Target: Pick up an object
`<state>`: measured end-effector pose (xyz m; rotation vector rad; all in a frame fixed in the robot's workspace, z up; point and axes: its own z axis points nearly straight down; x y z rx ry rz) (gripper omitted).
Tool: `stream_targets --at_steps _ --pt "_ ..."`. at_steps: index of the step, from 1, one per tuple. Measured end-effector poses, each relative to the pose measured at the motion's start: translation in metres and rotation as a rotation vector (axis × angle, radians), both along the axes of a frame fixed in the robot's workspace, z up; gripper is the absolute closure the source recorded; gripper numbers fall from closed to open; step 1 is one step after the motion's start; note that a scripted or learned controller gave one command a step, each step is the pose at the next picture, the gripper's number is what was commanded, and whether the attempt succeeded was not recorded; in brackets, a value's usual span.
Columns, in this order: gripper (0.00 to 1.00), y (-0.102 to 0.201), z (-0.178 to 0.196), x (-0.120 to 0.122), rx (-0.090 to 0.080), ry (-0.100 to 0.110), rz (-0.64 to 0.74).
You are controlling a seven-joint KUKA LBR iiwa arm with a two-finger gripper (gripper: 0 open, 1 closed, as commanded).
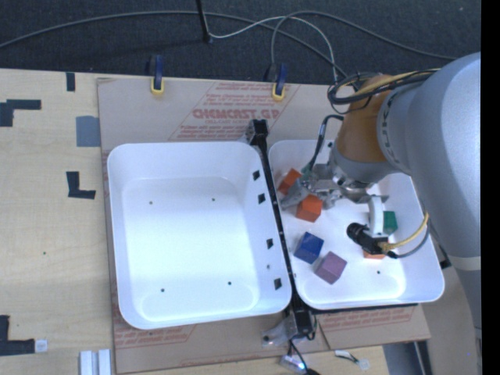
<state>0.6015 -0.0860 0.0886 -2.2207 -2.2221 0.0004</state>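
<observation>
- White bins, 2 of them, sit side by side on a cardboard sheet [226,112] laid on the bench [47,233]. The left bin [187,241] and the right bin [367,283] meet along their inner walls.
- Grey and bulky, the arm [453,147] comes in from 3 o'clock. Its orange band [359,135] is bent down over the right bin.
- At about 10 o'clock from the right bin's middle, the gripper [312,194] hangs low over the floor.
- Right at its tip, at its 6 o'clock, lies the lower orange block [309,208]. Whether the gripper has hold of it, or how wide it stands, I cannot tell from here.
- At 10 o'clock from the gripper, close to the bin's left wall, the upper orange block [289,180] lies tilted.
- At 6 o'clock from the lower orange block, and apart from it, is the blue block [308,247]. The purple block [330,266] is just beside that, at its 4 o'clock.
- Off at 3 o'clock from the gripper, near the right wall, is the green block [389,222].
- Along the sheet's 12 o'clock edge, 2 clamps [158,76] grip it.
</observation>
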Motion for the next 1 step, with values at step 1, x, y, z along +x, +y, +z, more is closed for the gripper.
stream_targets --at_steps 1 --pt "1.0 -0.0003 0.0106 -0.0001 0.0 0.0 -0.001"
